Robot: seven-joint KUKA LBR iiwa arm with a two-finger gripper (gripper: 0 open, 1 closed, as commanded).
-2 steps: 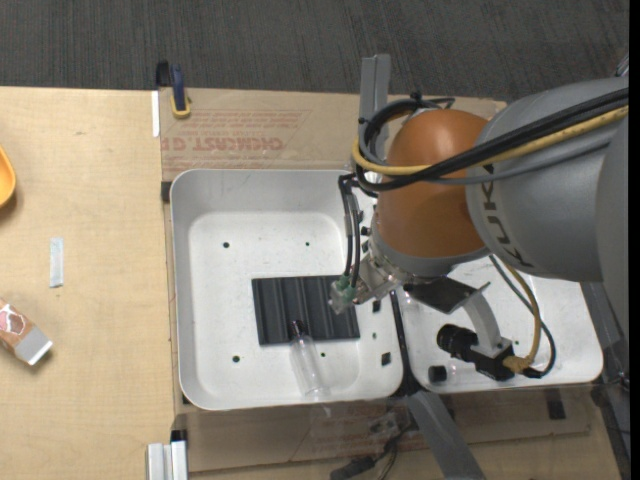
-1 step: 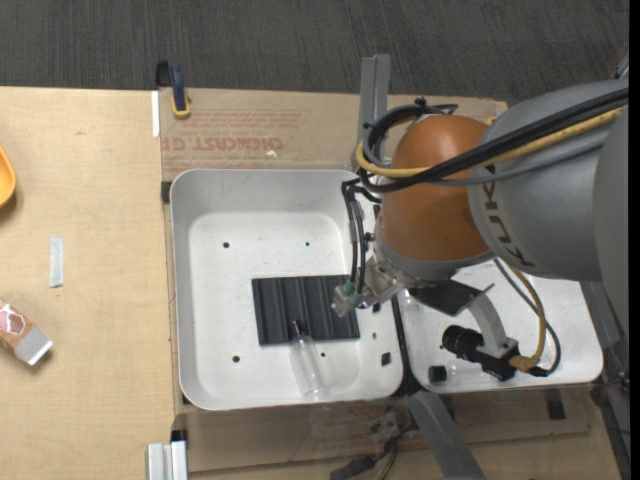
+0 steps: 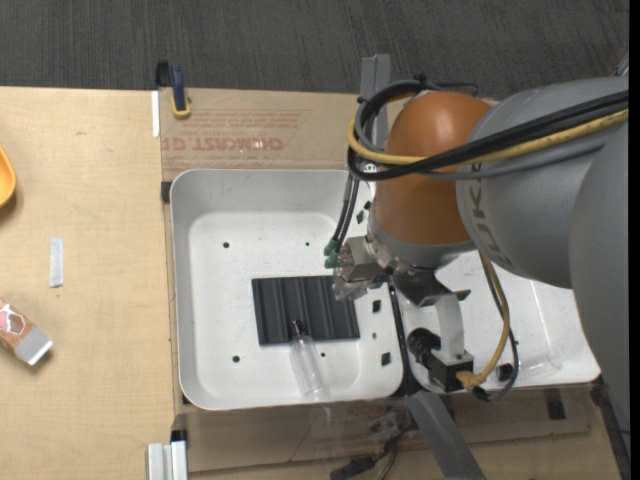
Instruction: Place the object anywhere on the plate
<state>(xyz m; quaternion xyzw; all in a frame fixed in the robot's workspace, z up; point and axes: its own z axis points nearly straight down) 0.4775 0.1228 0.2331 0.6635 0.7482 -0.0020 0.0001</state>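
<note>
The gripper (image 3: 347,274) sits low in the left bin (image 3: 200,203), tucked under the arm's (image 3: 540,188) orange band right at the right-hand edge of the black ribbed plate (image 3: 290,303). Spread or pressed together? I cannot tell, as the wrist bulk covers it from this angle, and nothing can be seen pinched in it.

Now the object: a small clear bottle (image 3: 308,361) lies on its side near the front of that same bin. Its dark-tipped upper end overlaps the plate's front edge, while most of the clear body runs forward onto the bare white floor of the bin. It is near the gripper but apart from it, down and to the left of it in the picture.

So where does the task stand? By my reading, it's a borderline call. 1 end of the bottle rests on the plate, the rest hangs off it, and that looks more like a near miss than a clean placement. If "anywhere on the plate" demands the whole bottle, there is work left: get hold of it, shift it up onto the ribs, let go. The clear, round body looks likely to roll or slip, and it is hard to pick out against the white floor.

Of the 2 bins, the right bin (image 3: 555,318) sits mostly beneath the arm. Out on the wooden bench (image 3: 90,168) to the left, a small packet (image 3: 22,334) and a white strip (image 3: 56,263) play no part.
</note>
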